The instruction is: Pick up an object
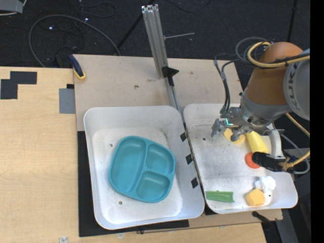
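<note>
Camera view: one fixed look down at a slant on both bins.
Tabletop [35,151]: light wood, with a paler board under the far side of the bins.
Left bin [93,135]: shallow and white, holding a teal divided plate [143,168] that lies flat near its middle, three compartments facing up.
Right bin [217,156]: shallow and white, touching the left bin along its inner edge, with small black clips at the seam.
Arm [276,80]: grey with an orange band, reaching in from the right and bent down over the far right part of the right bin.
Gripper [228,128]: low over the far side of the right bin; I cannot tell how it is set, nor whether anything is in it.
Yellow object [257,143]: lies in the right bin just beside the gripper, on its near right.
Red-orange object [251,159]: just beside the yellow one.
Green block [219,196]: flat, near the front edge of the right bin.
Yellow-orange piece [256,198]: right of the green block, well apart from it, with a white object [267,183] just behind it.
Metal post [155,39]: stands behind the bins, on the far board.
</note>
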### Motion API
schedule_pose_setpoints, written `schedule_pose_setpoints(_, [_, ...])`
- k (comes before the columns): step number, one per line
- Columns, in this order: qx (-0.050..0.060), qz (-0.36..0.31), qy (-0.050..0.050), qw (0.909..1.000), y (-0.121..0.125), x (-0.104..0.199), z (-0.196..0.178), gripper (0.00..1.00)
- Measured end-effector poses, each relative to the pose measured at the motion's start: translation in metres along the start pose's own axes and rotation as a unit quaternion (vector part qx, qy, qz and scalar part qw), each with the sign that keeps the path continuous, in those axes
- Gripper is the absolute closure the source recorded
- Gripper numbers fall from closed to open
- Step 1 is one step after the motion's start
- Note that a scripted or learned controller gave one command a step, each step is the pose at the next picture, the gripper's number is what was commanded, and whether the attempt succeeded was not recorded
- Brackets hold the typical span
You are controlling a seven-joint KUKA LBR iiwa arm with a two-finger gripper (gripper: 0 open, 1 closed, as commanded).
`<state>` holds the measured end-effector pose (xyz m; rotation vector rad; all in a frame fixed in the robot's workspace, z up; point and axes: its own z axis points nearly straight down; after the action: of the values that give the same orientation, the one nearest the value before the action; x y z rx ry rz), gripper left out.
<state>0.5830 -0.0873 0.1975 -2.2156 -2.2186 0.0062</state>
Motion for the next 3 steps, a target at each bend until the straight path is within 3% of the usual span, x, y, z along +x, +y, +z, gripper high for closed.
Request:
schedule_pose_setpoints(1, [-0.002, 0.000, 0.000, 1.0000, 0.001, 0.000, -0.001, 0.00])
schedule_pose_setpoints(3, [0.001, 0.001, 0.000, 1.0000, -0.007, -0.007, 0.088, 0.00])
